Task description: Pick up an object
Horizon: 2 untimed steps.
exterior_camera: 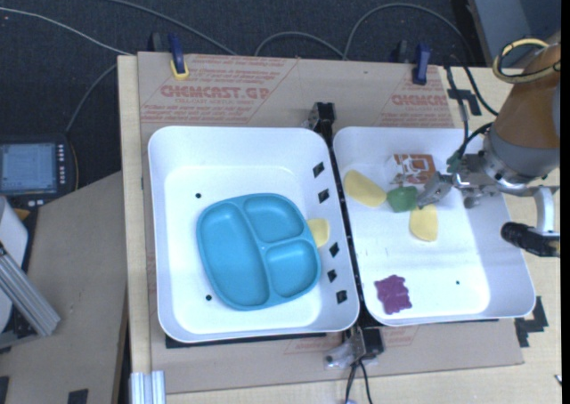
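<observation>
While my gripper (438, 189) hovers low by the green object (402, 199), jaw state unreadable, I judge nothing lifted; grasping and raising remain.

Blue tray (258, 251), purple lump (393, 294), white bins (169, 215).

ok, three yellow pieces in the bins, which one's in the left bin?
The small yellow piece tucked against the blue tray. The other two yellow pieces lie in the right bin.
</observation>
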Each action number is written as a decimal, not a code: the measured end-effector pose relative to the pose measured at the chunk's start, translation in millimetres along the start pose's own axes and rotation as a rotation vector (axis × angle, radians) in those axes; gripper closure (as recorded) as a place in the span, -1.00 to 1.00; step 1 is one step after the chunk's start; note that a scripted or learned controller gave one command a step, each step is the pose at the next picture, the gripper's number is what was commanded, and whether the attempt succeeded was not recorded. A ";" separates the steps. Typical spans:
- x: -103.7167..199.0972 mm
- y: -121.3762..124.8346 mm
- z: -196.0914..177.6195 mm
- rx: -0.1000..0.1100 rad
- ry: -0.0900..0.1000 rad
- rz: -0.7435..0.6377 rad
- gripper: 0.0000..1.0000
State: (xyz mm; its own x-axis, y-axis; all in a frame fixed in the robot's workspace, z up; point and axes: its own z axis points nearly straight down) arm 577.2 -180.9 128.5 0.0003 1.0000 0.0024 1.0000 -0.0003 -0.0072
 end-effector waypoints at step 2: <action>0.7 1.4 32.0 -0.008 -0.001 -0.001 1.00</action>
State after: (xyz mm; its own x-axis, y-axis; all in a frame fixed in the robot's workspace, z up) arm 578.4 -180.0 96.5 -0.0004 1.0000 0.0018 1.0000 0.0004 0.0007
